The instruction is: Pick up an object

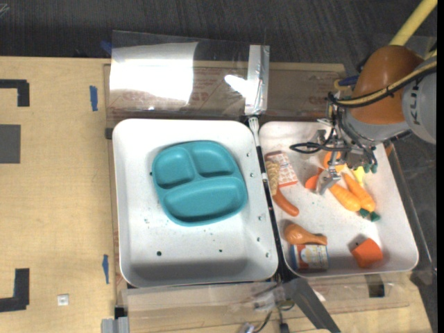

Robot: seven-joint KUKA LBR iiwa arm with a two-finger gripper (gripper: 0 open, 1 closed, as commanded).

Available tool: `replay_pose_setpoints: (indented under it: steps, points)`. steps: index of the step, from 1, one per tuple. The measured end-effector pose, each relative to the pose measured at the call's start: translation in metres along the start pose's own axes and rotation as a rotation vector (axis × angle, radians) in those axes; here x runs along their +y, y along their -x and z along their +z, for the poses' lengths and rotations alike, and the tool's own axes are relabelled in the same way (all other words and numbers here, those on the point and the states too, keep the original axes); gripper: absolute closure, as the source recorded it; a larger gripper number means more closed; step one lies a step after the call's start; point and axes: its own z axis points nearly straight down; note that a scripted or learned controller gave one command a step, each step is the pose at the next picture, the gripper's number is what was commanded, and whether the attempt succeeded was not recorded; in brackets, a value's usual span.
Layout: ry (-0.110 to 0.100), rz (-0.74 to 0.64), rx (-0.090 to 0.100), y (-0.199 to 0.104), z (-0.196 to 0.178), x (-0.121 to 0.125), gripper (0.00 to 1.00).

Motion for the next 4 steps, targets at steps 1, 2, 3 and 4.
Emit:
replay_pose_setpoints:
  steps: [1, 2, 3, 4]
  points:
    - [-0.003, -0.002, -0.017, 0.005, -0.016, 0.001, 1.0]
    - [0.003, -0.035, -0.009, 0.035, -0.12, 0.077, 1.0]
    - [0.002, -0.033, -0.005, 0.034, -0.183, 0.092, 1.0]
    - [0.002, -0.174, 0.003, -0.024, -0.186, 0.074, 1.0]
